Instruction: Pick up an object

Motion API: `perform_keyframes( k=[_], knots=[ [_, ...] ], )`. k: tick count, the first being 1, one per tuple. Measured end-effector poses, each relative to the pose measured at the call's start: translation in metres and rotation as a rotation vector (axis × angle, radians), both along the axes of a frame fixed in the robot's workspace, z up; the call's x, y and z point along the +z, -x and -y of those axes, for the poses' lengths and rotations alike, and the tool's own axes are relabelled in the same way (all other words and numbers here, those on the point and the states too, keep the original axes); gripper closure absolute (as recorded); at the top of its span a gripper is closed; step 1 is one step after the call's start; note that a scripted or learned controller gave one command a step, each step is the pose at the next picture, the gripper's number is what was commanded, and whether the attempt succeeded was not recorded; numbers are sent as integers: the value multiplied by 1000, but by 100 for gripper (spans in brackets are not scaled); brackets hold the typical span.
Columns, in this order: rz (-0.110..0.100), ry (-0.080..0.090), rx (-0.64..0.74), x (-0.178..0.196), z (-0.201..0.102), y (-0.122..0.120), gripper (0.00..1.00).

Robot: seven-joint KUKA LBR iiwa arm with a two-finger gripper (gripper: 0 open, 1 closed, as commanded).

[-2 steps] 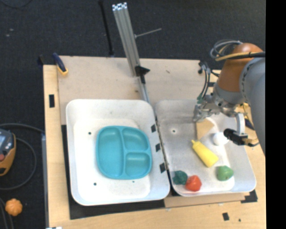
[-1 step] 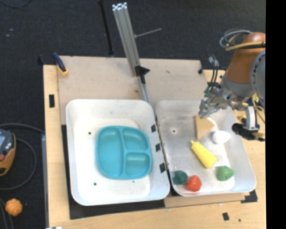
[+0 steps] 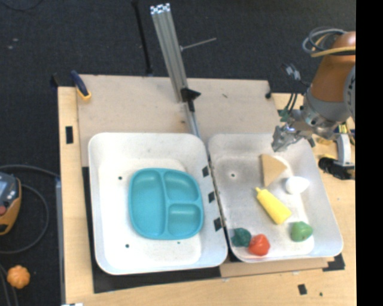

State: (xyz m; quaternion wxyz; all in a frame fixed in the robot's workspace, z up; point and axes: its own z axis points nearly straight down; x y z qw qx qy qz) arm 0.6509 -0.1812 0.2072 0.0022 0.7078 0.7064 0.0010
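1. teal divided plate (image 3: 166, 202) lies in the left bin (image 3: 102, 149).
2. right bin (image 3: 326, 236): tan wedge (image 3: 272, 168), white piece (image 3: 295, 184), yellow bottle (image 3: 273, 205), green item (image 3: 300, 230), red item (image 3: 259, 244), dark green item (image 3: 242, 236).
3. claw (image 3: 286, 137) over the right bin's far edge, just beyond the wedge; open or closed, cannot tell.

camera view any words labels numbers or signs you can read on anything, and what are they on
No readable words, numbers or brand names anywhere.
Black-and-white checker pattern on top of the grey metal post: a pattern, not text.
Teal divided plastic plate: plain.
Yellow plastic bottle: no label visible.
Dark device with an orange edge at the left: markings too small and blurred to read.
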Motion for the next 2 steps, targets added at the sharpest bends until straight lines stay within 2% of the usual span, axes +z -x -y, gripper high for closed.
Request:
perform_keyframes(
  k=[1,2],
  knots=[
    [-4,-1,7,-5,-54,4,100],
    [-3,-3,8,7,-97,7,100]
  ],
)
